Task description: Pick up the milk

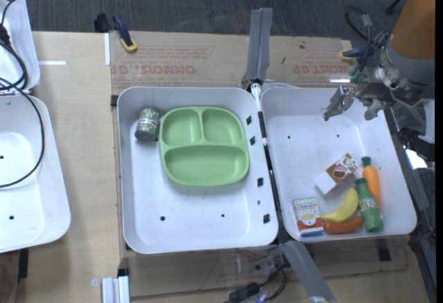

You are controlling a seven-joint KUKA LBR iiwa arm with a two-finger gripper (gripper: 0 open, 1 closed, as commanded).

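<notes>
The milk [337,173], a small white carton with a brown label, lies on its side in the right bin [297,156], right of centre. My gripper [354,107] hangs over the back of that bin, well behind the carton and apart from it. Its two fingers are spread open with nothing between them.
Around the milk lie a carrot [372,184], a green bottle [369,207], a banana [342,208], an orange-red piece [344,225] and a small juice box [306,214]. The left bin [138,212] holds a green divided plate [204,144] and a small can [147,124].
</notes>
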